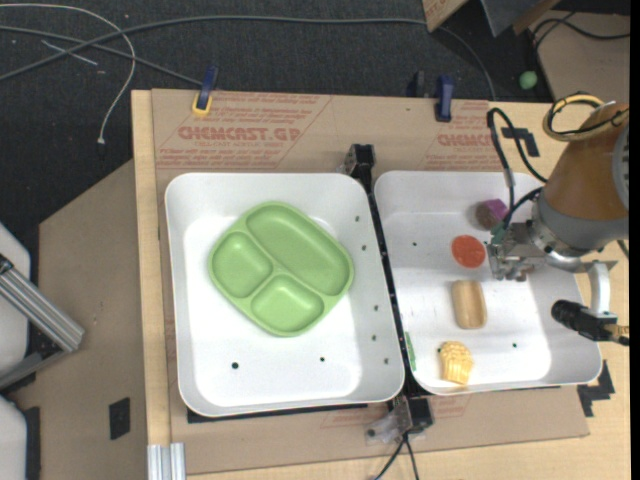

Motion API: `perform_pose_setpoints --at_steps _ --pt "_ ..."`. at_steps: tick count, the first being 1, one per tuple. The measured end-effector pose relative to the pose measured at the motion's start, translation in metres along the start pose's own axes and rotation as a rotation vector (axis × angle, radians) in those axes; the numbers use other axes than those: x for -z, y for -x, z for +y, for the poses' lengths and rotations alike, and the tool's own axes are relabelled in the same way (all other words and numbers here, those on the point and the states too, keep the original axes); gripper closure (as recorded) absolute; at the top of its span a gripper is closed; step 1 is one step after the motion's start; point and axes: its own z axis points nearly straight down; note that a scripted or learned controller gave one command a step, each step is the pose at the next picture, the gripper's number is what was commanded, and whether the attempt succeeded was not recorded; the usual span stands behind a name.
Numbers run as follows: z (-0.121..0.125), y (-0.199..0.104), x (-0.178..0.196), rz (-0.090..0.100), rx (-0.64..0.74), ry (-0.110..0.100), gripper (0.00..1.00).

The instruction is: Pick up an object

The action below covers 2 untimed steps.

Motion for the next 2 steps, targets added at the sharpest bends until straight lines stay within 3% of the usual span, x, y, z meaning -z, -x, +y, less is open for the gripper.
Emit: perform_pose_setpoints --at_steps 2 --pt "0.008 0.003 0.096 -0.003 0.002 0.006 1.0"
